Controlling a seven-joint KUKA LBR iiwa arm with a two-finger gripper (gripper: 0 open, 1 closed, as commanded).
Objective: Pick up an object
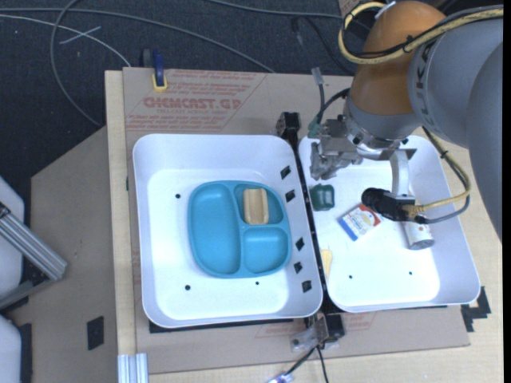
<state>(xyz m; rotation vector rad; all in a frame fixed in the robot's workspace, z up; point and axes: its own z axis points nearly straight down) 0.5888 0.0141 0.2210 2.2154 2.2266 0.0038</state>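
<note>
The gripper hangs over the far left corner of the right bin. From my seat I cannot tell whether it is apart or together, and I see nothing clamped in it. Just beside it, close to that bin's left edge, a small green object lies on the bin floor. I take it as the likeliest target, so I judge the pick not yet made. Near it, toward the bin's middle, lies a blue, white and red packet. In the left bin, a blue divided plate carries a tan block in its far right compartment. By my reckoning, the descent, the closing and the lift all remain.
</note>
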